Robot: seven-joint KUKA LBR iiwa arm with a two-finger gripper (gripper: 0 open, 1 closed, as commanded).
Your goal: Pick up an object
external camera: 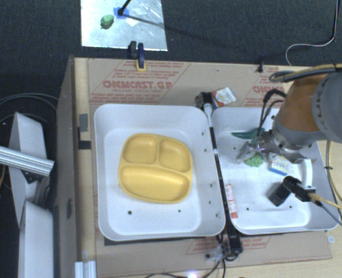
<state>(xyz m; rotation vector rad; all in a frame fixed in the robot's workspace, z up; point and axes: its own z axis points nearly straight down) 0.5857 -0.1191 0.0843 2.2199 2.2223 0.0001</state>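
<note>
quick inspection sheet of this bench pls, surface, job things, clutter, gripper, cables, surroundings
surface: left bin and right bin, side by side on printed cardboard
job's things: right bin holds a green object, a teal piece and a white-and-blue packet; left bin holds a yellow divided tray
clutter: small white packet on the cardboard just beyond the bins
grippers: gripper low in the right bin, right beside the green object; a hold cannot be told
cables: black cables at the left; thin white cable upper right
surroundings: dark floor, shiny sheet with a green ball, metal rail
</note>
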